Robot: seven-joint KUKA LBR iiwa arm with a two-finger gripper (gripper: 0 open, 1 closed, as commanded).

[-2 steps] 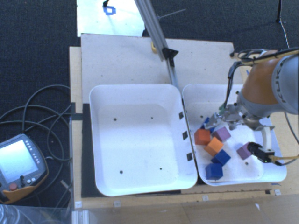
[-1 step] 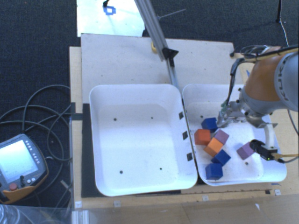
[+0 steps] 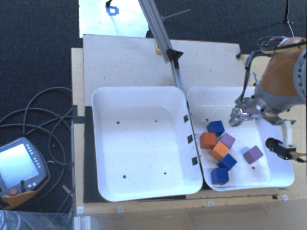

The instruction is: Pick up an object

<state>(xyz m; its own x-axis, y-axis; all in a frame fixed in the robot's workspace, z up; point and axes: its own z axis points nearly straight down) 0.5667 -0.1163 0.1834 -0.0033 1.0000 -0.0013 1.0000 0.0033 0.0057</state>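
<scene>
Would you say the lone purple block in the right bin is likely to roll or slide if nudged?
The purple block looks cube-shaped with flat faces, so it probably slides rather than rolls. It seems rigid and likely light. Sitting apart from the others on the bin floor, it should move freely.

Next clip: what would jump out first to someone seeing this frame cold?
The cluster of coloured blocks in the right bin: a blue cube, a red-orange cube and an orange cube huddle near its left wall, a purple cube apart to the right. The orange-banded arm hangs above that bin, its gripper right of the blue cube.
</scene>
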